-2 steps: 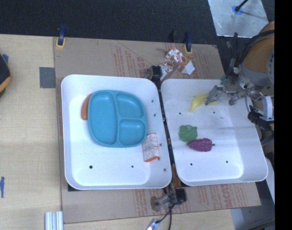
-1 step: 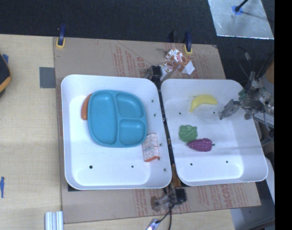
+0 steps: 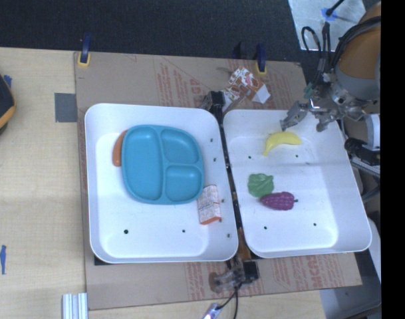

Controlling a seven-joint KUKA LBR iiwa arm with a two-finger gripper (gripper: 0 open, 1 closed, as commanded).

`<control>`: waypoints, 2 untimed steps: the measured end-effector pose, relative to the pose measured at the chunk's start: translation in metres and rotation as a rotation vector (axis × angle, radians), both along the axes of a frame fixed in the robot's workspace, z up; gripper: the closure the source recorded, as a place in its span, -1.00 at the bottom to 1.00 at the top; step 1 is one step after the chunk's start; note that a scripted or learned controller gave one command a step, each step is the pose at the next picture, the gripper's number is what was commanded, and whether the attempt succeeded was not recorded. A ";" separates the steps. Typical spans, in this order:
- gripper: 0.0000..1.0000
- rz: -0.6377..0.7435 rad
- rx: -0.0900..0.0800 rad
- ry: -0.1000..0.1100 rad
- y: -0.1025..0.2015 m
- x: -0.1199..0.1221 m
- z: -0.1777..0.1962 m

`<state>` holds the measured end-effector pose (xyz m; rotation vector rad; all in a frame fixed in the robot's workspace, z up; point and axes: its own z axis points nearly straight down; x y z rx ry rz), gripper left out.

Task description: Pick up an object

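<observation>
Left bin (image 3: 102, 178): a blue divided plate (image 3: 163, 164) is lying flat in it, with an orange item (image 3: 116, 150) peeking out from under the plate's left edge, identity unclear. A small printed carton (image 3: 209, 204) is resting just beside the plate's lower right corner, near the bin wall.

Right bin (image 3: 335, 231): a green toy vegetable (image 3: 260, 184) and a purple one, grape-like (image 3: 278, 201), are sitting close together near the middle, possibly touching. A yellow banana (image 3: 282, 141) is lying apart from them toward the far side.

The gripper (image 3: 310, 117) is hovering at the bin's far right corner, just beside the banana's upper right end, not on it. The fingers are looking spread apart, nothing between them.

Judgement: the banana is looking like the nearest candidate and the step in hand is the approach. To do it well, the arm is needing to shift left until the banana's thick middle is sitting squarely between the fingers, with the closing direction running across the banana's short width, then descend. Closing on the tapered tip is risking a squirt-out. The bin wall is close, so finger clearance there is mattering.
</observation>
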<state>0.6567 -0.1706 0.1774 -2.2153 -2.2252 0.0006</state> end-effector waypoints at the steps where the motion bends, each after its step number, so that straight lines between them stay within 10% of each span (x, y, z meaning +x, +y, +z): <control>1: -1.00 0.000 -0.002 0.004 -0.040 -0.062 -0.086; 2: -1.00 0.000 -0.001 -0.001 -0.019 0.000 -0.023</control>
